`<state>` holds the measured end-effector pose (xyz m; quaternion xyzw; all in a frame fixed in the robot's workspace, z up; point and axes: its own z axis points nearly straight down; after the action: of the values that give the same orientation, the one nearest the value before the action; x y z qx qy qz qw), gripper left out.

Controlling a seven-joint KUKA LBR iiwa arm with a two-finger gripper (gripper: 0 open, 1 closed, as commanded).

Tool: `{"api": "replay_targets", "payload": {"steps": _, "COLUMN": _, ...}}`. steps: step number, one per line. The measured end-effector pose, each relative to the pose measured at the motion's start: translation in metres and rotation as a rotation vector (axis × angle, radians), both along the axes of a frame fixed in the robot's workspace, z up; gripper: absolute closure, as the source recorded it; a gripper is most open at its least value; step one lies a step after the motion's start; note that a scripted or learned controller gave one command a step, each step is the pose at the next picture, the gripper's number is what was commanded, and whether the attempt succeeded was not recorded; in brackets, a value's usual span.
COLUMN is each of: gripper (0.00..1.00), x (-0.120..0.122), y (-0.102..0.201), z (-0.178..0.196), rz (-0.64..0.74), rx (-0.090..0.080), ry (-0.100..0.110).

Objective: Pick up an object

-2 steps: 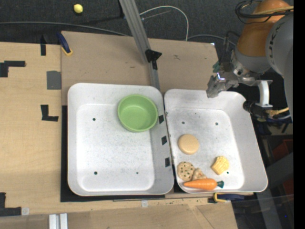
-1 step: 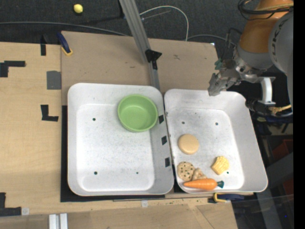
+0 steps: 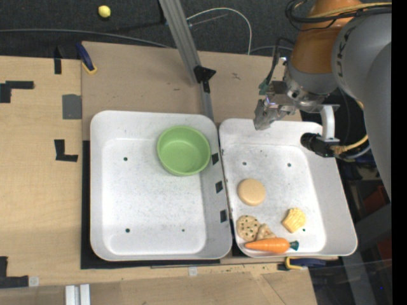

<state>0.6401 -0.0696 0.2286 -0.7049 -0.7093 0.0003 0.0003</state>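
Grey two-finger gripper [image 3: 264, 121] hangs over far rim of right shallow white plastic bin [image 3: 331, 189]; cannot tell how the jaws stand, nothing seen between them.

Candidates sit well apart from it, toward that bin's near side: round tan bun-shaped toy [image 3: 252, 192] mid-bin; yellow wedge-shaped toy [image 3: 294, 220]; brown speckled cookie [image 3: 247, 225]; orange plastic carrot [image 3: 269, 246] against near wall.

Judgement: all light, stiff, likely slick. Bun is best, taken across its width. Carrot crowded by wall.

Green round plastic bowl [image 3: 184, 150] in left white bin [image 3: 108, 189].
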Motion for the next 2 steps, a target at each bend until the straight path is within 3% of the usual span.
{"api": "replay_targets", "payload": {"steps": 2, "gripper": 1.00, "x": 0.012, "y": 0.106, "z": -0.006, "rz": 0.001, "rx": 0.002, "ry": 0.000}}
